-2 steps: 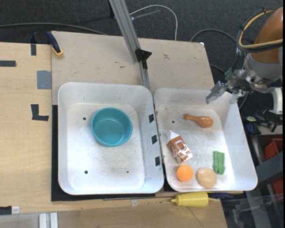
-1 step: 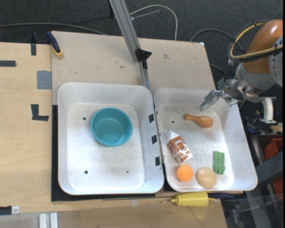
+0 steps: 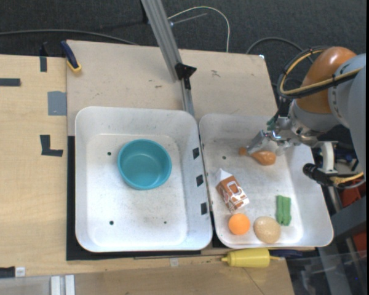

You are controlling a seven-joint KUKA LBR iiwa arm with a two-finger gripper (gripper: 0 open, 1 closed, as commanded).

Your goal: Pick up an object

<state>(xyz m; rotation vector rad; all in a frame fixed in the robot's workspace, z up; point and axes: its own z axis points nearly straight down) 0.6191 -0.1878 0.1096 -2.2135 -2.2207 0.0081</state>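
Note:
My gripper (image 3: 267, 141) is low over the far part of the right bin (image 3: 307, 229). Right beneath it, at its front side, lies a brown-orange bread-like piece (image 3: 265, 158). Whether they touch I cannot tell. Nearer the front of this bin are a brown and white carton (image 3: 232, 192), an orange ball (image 3: 238, 224), a tan round object (image 3: 267, 229) and a green object (image 3: 283, 209). A teal bowl (image 3: 144, 163) sits in the left bin (image 3: 92, 226).
A yellow bottle (image 3: 249, 258) lies outside the right bin at the bench's front edge. A slanted metal pole (image 3: 166, 35) ends at the far seam between the bins. A blue and yellow clamp (image 3: 71, 56) sits at the bench's far left corner.

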